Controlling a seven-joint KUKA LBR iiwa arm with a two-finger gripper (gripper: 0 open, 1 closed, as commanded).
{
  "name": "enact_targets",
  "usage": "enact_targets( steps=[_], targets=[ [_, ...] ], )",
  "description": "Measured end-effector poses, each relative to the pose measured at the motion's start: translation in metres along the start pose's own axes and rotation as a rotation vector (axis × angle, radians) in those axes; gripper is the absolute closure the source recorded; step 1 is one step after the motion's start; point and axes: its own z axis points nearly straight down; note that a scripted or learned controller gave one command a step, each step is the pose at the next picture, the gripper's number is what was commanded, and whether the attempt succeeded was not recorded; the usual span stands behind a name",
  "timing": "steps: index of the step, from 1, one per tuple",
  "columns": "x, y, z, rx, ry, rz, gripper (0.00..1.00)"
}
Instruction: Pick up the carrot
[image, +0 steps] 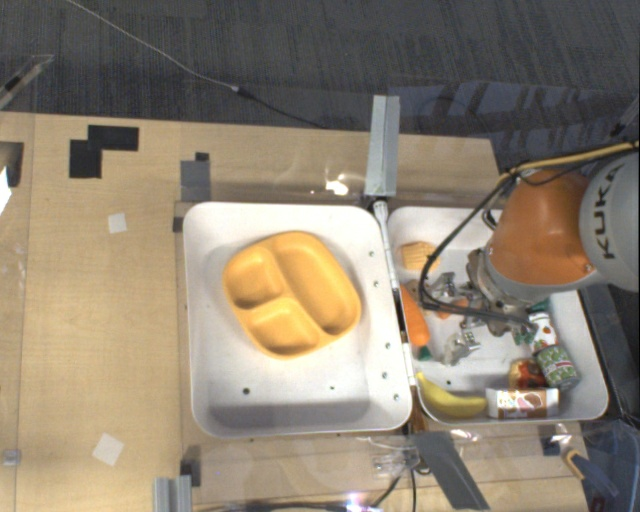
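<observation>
Carrot (415, 322) lies lower right of centre for you, long axis running up-down, green end seemingly lowest; the gripper (462, 343) beside it, grip state unreadable.

Right white bin (597, 395) crowded: orange carrot (414, 322) hugs left wall, yellow banana (450, 399) just below, arm overhead; bare floor between them.

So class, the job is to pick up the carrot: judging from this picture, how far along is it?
Done: the arm has reached over the right bin. In hand: the claw hangs just right of the carrot, which lies along the bin's left wall, not between its fingers. Left: closing on the carrot and lifting it. The yellow divided tray sits in the left bin.
</observation>
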Motion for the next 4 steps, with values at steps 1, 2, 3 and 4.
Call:
enact_targets(
  steps=[1, 2, 3, 4],
  targets=[
    [0.012, 0.003, 0.0, 0.001, -0.001, -0.013, 0.0],
    [-0.029, -0.005, -0.003, -0.005, 0.013, -0.098, 0.0],
    [-0.009, -0.001, 0.001, -0.003, 0.001, 0.19, 0.0],
    [-0.024, -0.004, 0.002, -0.003, 0.009, 0.274, 0.0]
  ],
)
